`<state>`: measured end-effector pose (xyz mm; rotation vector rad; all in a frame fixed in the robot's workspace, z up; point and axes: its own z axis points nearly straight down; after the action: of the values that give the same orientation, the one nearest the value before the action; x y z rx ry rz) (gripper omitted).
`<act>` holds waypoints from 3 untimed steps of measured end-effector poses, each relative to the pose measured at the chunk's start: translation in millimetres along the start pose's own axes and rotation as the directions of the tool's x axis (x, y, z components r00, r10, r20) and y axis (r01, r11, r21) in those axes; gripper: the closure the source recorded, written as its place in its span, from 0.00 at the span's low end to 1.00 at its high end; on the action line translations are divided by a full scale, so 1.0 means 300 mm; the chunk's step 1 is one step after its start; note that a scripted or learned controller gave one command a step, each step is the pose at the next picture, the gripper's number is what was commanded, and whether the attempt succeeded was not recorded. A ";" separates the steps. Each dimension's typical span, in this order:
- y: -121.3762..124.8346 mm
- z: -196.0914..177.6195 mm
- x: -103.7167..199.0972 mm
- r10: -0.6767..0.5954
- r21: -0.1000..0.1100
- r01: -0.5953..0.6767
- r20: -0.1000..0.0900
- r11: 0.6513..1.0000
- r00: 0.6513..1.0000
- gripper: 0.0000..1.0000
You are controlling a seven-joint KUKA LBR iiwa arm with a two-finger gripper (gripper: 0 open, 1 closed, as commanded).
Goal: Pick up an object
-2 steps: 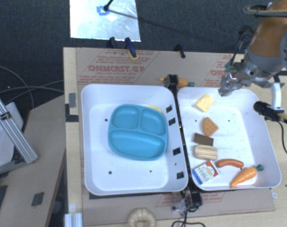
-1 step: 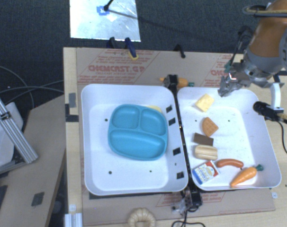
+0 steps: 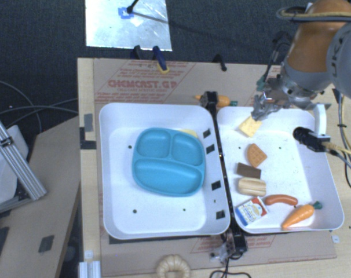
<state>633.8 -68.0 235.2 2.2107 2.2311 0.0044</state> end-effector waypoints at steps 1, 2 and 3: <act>-0.051 0.049 0.132 0.002 0.003 -0.002 0.001 1.000 1.000 1.00; -0.091 0.008 0.172 0.003 0.001 -0.003 0.001 1.000 1.000 1.00; -0.050 0.035 0.146 0.007 0.000 -0.007 0.002 1.000 1.000 1.00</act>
<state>618.5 -24.2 224.8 2.2179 2.2217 0.0025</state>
